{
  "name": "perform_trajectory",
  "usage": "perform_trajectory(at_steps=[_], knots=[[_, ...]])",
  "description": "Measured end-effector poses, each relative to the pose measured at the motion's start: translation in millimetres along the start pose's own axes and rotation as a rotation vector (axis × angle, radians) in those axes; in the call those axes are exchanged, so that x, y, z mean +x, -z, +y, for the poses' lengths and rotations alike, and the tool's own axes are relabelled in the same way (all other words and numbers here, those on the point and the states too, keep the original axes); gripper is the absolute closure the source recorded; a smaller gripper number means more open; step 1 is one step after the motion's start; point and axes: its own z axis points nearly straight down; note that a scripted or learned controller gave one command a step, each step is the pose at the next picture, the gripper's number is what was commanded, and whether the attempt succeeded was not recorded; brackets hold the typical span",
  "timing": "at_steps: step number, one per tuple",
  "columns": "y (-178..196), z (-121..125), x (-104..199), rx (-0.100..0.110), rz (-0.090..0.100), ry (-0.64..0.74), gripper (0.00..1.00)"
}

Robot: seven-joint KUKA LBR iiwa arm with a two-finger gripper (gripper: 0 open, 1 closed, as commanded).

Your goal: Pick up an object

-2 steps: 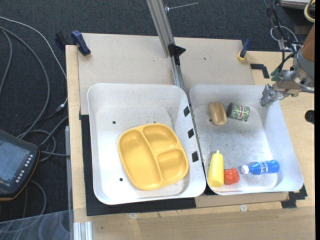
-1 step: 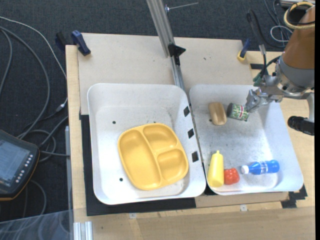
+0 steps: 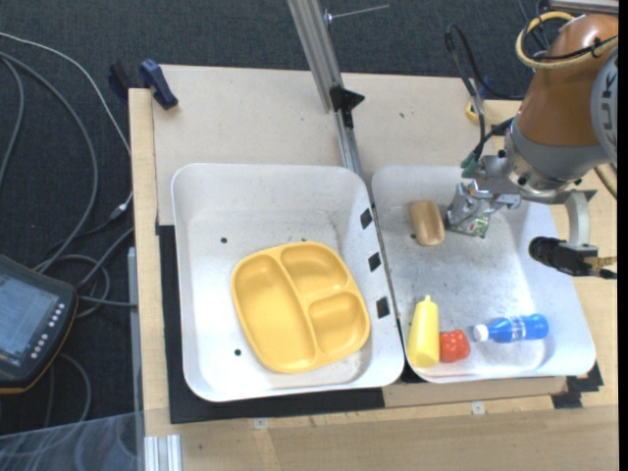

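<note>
Dark carpet surrounds the desk (image 3: 245,116) with its two bins. Over the right bin (image 3: 549,361), the claw (image 3: 471,214) hangs near the far wall; whether it grips anything I cannot tell. Beside it lies a tan block (image 3: 427,223). Mustard (image 3: 424,331), a red piece (image 3: 452,345) and a bottle (image 3: 512,329) line the near rim, leaving the middle bare.

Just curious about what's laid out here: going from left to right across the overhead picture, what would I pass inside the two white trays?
yellow divided plate → tan block and yellow bottle, roughly level → red object → tool → blue bottle
</note>
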Motion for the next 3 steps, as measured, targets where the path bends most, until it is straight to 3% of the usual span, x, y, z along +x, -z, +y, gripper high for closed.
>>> perform_trajectory(at_steps=[3], knots=[[18, -39, 149, -0.002, 0.001, 0.002, 1.00]])
